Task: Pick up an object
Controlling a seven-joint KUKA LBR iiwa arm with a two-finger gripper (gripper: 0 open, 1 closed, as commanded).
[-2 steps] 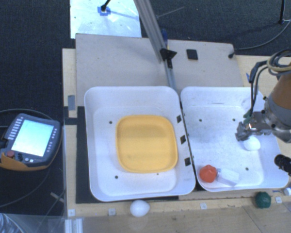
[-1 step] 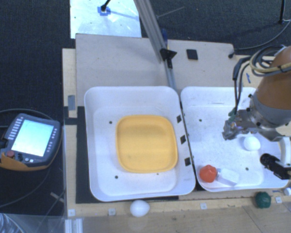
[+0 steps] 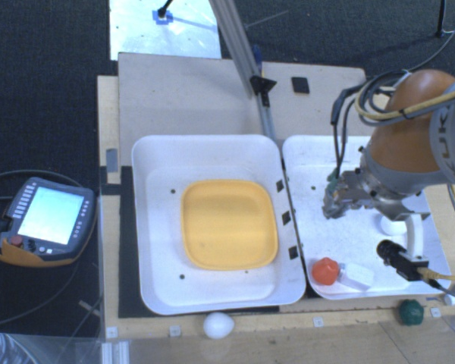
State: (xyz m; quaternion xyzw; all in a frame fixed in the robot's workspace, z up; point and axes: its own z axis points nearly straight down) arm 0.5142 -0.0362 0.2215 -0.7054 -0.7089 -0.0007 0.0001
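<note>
Gripper: the gripper (image 3: 335,203) hangs low over the right bin (image 3: 312,165); whether it is released or clenched, I cannot tell.
Nearest target: an orange object (image 3: 325,271) lies below the gripper near the bin's lower edge, touching a white piece (image 3: 356,277).
Yellow tray (image 3: 230,224): left of the gripper, in the other bin.
Risk: descending here likely meets bare bin floor; a grasp could miss.
Second risk: the orange object may roll or drag its neighbour.

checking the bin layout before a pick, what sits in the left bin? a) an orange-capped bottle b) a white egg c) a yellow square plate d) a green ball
c: the yellow square plate lies flat in the middle of the left bin, while the orange-capped bottle lies in the right bin.
</note>
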